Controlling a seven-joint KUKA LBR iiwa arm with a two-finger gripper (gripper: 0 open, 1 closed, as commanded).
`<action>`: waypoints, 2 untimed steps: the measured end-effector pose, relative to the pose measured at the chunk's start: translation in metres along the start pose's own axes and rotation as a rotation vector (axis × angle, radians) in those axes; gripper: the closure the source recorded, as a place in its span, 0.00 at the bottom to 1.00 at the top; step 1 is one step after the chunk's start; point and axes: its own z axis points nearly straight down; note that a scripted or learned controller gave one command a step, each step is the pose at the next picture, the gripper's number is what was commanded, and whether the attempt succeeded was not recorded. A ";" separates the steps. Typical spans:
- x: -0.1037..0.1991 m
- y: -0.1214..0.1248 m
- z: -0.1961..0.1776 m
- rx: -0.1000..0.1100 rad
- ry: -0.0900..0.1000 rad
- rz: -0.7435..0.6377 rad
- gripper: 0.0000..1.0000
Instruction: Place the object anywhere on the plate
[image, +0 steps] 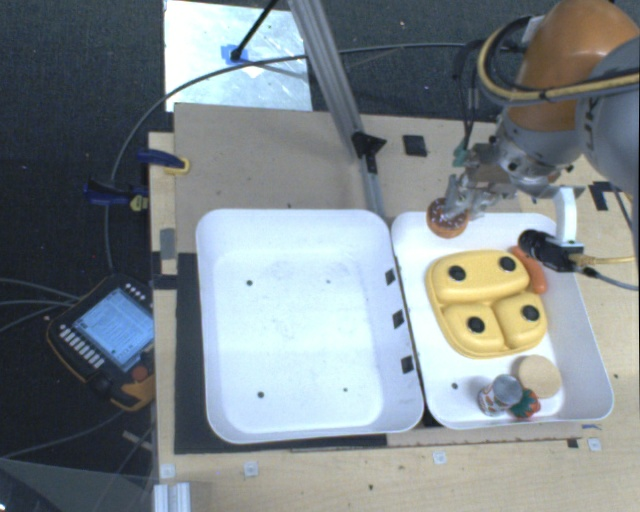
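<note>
The end effector (462, 205) grips a brown object (447, 219) at the right bin's far-left corner; the yellow plate (485, 300) lies just toward the camera.

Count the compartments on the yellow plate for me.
3. On the plate in the right bin: one long compartment across the far side, and two smaller ones on the near side, one toward the left bin, one toward the arm.
</note>
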 end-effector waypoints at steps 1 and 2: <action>0.046 0.003 0.003 0.000 0.000 0.001 1.00; 0.091 0.018 0.021 0.001 0.000 0.001 1.00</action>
